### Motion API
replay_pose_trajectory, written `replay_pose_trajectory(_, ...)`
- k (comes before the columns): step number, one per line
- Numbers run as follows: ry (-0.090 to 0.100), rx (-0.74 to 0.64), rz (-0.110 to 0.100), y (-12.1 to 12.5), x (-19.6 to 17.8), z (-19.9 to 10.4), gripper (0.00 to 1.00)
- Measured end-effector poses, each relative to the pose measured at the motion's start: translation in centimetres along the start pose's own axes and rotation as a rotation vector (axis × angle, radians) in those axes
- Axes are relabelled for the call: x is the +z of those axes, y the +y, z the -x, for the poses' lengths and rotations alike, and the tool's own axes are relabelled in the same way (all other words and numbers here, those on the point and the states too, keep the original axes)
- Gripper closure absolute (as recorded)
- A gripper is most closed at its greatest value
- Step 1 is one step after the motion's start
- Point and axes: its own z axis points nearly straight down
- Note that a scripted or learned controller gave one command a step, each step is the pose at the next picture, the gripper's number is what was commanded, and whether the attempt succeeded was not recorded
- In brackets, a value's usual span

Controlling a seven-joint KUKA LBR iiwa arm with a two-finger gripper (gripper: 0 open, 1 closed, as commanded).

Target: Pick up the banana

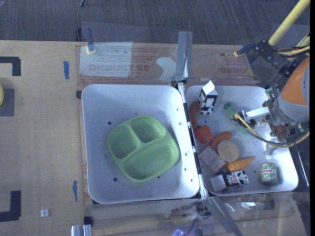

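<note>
So, status: the end effector (279,131) is low inside the right bin (291,182), near its far-right wall. Can't tell whether it's wide or narrow; the wrist blocks the line of sight. Nothing is visibly held.

Banana: can't tell where it is. It may be hidden under the arm.

- Just below the end effector in frame: a jar with a green lid (268,173).
- Further out toward the bin divider: a carrot (240,163), a round tan disc (228,151) and a cow-print carton (207,100).
- Well beyond, in the left bin (98,107): only a green divided plate (143,147).
- Farthest away, on the tabletop (39,132) at the frame edge: a yellow scrap (1,96), too cropped to identify.

My read is that no grasp is confirmed and no lift has happened. Still to do: locate the banana, close on it, lift clear.
</note>
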Motion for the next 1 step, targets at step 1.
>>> replay_pose_trajectory(1,-0.012,-0.185,0.005,-0.47,-7.15,4.87,0.0)
